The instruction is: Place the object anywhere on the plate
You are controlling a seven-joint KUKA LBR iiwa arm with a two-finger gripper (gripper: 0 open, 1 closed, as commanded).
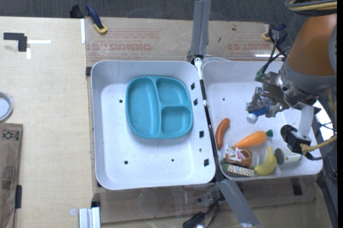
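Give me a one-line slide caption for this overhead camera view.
Gripper over the right white bin of toy food; the blue three-compartment plastic plate waits in the left white bin.

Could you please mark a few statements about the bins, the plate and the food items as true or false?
1. The plate lies in the left bin. True.
2. The carrot lies on the plate. False: it lies in the right bin.
3. The gripper hangs over the right bin. True.
4. The plate is red. False: it is blue.
5. The banana lies near the right bin's front edge. True.
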